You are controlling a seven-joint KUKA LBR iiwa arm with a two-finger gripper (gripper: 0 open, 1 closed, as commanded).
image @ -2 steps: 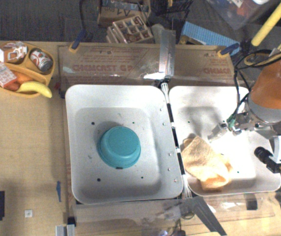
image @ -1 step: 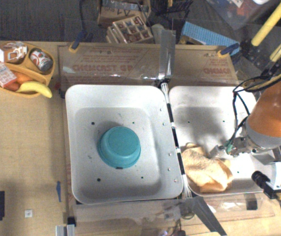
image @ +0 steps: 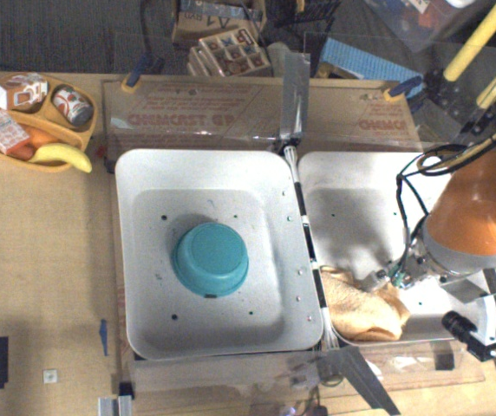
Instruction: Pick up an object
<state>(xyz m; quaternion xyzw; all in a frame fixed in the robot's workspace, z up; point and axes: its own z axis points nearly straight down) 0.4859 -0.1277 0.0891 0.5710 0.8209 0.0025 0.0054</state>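
One tan cloth (image: 365,308) lies crumpled in the near left corner of the right bin (image: 352,206), against the bin's near wall and close to the divider between the two bins. The gripper (image: 393,276) is low over the cloth's far right edge, at or just above the fabric; whether it touches cannot be told. Whether its fingers are apart or together cannot be told either, since the wrist and cables cover them. One arm (image: 478,211) reaches in from the right, its orange band sitting over the right bin's right side, with black cables looping beside it.

The left bin (image: 144,180) holds one teal bowl (image: 212,258), upside down, near the middle of the floor and well apart from the cloth.

On the bench (image: 40,276) at far left sits one yellow tray (image: 31,137) with toy food, among it one banana (image: 64,155) on its near edge.
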